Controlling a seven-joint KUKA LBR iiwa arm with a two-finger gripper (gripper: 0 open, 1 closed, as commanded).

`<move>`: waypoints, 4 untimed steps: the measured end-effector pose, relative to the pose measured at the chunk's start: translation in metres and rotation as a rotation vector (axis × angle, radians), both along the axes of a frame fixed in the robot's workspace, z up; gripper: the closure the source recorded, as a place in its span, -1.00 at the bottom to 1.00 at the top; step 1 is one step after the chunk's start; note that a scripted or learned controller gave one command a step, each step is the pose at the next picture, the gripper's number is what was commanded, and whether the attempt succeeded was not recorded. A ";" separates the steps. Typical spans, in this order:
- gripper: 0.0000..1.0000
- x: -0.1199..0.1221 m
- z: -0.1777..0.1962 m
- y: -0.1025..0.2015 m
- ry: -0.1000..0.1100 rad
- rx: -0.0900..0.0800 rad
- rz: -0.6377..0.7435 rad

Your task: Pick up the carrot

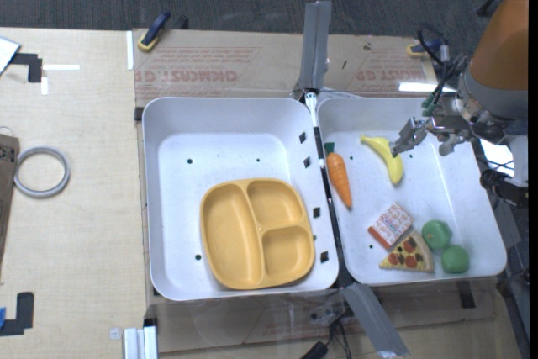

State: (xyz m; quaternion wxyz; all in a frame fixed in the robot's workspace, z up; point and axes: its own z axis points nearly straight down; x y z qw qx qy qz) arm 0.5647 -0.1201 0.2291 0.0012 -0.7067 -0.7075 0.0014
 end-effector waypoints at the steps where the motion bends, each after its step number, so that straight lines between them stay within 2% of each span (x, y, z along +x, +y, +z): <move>1: -1.00 0.014 -0.043 -0.013 -0.001 0.001 0.116; 2: -1.00 0.016 -0.074 -0.013 -0.002 0.001 0.288; 3: 1.00 0.016 -0.065 -0.015 -0.003 0.000 0.285; 4: 1.00 -0.009 -0.138 -0.002 -0.002 0.001 0.066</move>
